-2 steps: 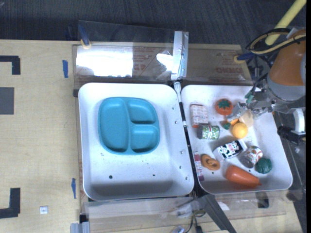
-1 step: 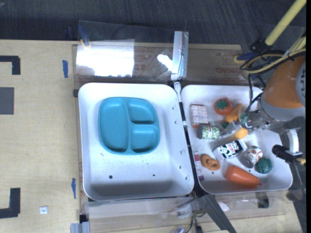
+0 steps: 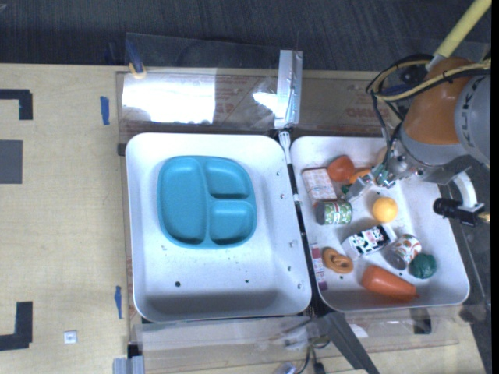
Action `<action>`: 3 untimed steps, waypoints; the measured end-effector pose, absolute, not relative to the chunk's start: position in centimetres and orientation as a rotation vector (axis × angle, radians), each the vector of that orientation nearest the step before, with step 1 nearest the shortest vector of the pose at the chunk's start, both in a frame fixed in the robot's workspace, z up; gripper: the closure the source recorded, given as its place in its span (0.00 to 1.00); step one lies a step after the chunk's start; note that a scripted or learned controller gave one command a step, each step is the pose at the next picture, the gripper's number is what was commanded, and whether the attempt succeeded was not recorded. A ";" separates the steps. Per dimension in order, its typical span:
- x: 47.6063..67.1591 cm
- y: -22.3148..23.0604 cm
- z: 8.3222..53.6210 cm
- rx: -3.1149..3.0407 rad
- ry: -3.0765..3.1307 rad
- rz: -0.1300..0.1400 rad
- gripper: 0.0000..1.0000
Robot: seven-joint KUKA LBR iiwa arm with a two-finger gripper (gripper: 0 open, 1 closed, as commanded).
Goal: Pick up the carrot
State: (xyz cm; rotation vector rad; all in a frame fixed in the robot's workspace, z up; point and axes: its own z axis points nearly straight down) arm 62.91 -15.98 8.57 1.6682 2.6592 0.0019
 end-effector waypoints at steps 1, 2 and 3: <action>66.8 -11.0 13.3 1.466 2.771 0.005 0.00; 59.6 -18.2 9.7 1.677 2.643 0.002 0.00; 61.6 -13.2 9.6 1.379 2.798 0.004 0.00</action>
